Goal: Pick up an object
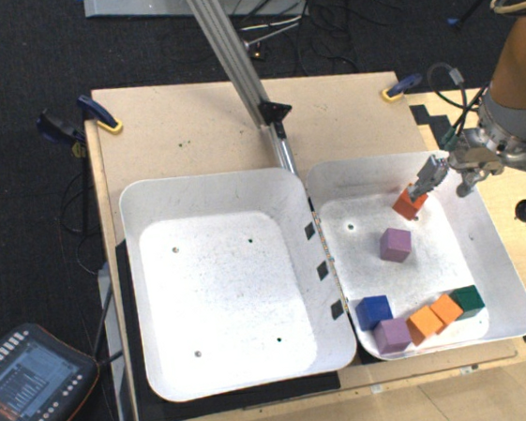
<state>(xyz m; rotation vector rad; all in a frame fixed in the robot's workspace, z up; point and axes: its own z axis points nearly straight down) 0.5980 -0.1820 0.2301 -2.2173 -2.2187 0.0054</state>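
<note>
1. The arm (514, 91) enters from 3 o'clock, above the right bin (494, 254).
2. The gripper (421, 191) sits over the bin's upper area, toward 1 o'clock from its centre.
3. Jaw state: pinching an orange-red block (408, 204), which shows between the fingers and looks lifted above the bin floor.
4. A purple cube (395, 244) lies near the bin centre, at 7 o'clock from the gripper.
5. Along the bin's 6 o'clock edge lie a blue cube (374, 311), a second purple cube (393, 334), two orange cubes (435, 316) and a green cube (467, 301).
6. The left bin (156, 264) sits just beside the right bin, at its 9 o'clock side.
</note>
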